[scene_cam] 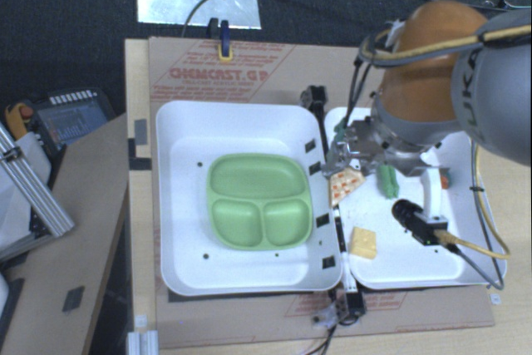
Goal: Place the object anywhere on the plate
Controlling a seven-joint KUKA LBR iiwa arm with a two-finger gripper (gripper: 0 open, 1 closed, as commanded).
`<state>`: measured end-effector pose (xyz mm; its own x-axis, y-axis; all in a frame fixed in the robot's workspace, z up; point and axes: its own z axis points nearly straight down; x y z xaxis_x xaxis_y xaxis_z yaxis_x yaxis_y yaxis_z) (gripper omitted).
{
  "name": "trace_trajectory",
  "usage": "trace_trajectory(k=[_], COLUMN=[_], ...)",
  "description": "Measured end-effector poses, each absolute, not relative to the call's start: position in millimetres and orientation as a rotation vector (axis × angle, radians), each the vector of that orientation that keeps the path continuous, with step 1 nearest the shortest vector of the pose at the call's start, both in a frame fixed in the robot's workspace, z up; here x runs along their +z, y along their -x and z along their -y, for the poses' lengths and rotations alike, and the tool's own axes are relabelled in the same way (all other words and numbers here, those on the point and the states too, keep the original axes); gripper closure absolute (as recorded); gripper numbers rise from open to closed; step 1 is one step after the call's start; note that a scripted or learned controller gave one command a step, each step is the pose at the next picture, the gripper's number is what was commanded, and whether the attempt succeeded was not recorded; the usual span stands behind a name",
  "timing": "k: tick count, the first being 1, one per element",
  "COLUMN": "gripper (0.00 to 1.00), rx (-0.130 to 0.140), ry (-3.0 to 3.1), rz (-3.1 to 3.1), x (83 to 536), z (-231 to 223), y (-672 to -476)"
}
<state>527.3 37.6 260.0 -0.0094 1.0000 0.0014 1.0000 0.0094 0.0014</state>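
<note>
Hovering low over the left side of the right bin [453, 262], the hand [344, 155] is sitting just above a wedge-shaped toy pizza slice [346, 184]. The slice is lying flat on the bin floor, close to the wall shared with the left bin [179, 137]. Whether the hand is apart or together I cannot tell, since the wrist is hiding it, and nothing is showing the slice clamped. Being closest to the hand, the slice is looking like the likely target. The green divided plate [258, 199] is waiting in the middle of the left bin with nothing on it.

Several things could be going wrong from here. The slice is thin and flat, so a grasp coming down may be sliding off it or pinching only a corner, letting it drop during the carry. It is also sitting tight against the bin walls and their black clips [315, 168], so the hand may be striking the rim on descent or catching it while crossing left. A yellow cheese block [363, 243] on the near side and a green piece [387, 179] to the right are lying close enough to be nudged.
</note>
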Motion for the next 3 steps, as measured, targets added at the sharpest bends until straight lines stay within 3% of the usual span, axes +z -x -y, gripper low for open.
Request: trace_trajectory(k=[2, 3], gripper=[1.00, 0.00], rx=[-0.003, -0.001], ry=[2.208, 2.218], rz=[2.232, 2.225], x=[229, 229], z=[-143, -139], y=[-512.0, -512.7])
